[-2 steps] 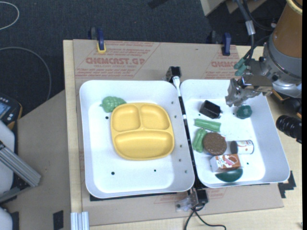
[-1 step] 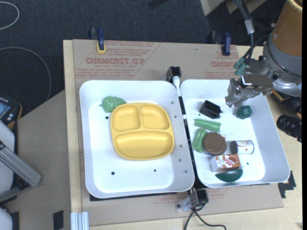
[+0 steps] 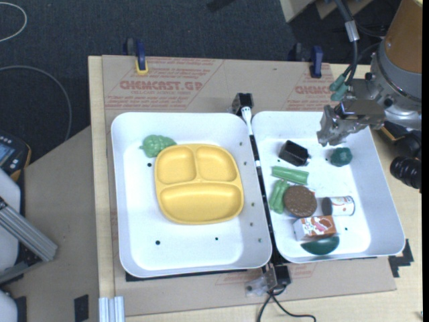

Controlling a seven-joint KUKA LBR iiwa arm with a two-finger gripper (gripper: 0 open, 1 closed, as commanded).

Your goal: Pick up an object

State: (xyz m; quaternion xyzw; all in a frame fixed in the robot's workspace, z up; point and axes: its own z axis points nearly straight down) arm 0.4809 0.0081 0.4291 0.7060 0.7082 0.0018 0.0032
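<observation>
My gripper [image 3: 330,136] hangs over the far part of the right bin [image 3: 382,200], above the bin floor between a black block [image 3: 293,152] and a small teal lump [image 3: 340,156]. Nothing shows between its fingers. Nearer the front of that bin lie a green bean-like piece [image 3: 289,174], a second green piece [image 3: 277,196], a brown round patty [image 3: 299,200], a small can [image 3: 342,205], a red and white carton [image 3: 314,227] and a dark green piece [image 3: 320,246].
The left bin [image 3: 131,200] holds a yellow divided plate [image 3: 198,182] and a green leafy toy [image 3: 157,144] at its far left. A black clip [image 3: 242,103] sits on the ridge between the bins. Blue clamps [image 3: 139,51] hold the board's far edge.
</observation>
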